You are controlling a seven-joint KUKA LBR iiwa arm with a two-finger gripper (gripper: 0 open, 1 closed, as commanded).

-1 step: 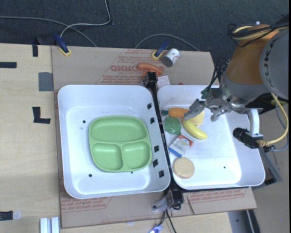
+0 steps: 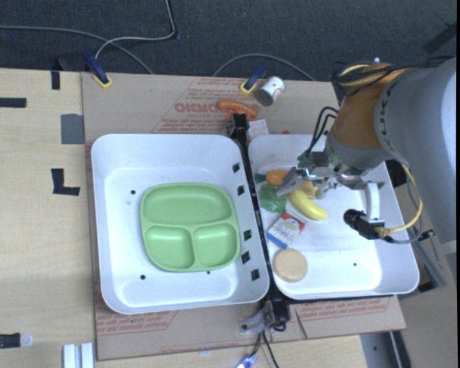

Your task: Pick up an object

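Red-printed cardboard (image 2: 215, 110), lettering unreadable, yellow banana (image 2: 308, 205)

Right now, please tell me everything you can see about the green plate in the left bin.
The green plate is pale green and looks like smooth matte plastic. It is a rounded square with three compartments: one wide section across the far side and two smaller ones on the near side, split by low ridges. It lies flat, right side up, near the middle of the left bin, resting on the bin's floor. Nothing lies in it, and no other thing touches it.
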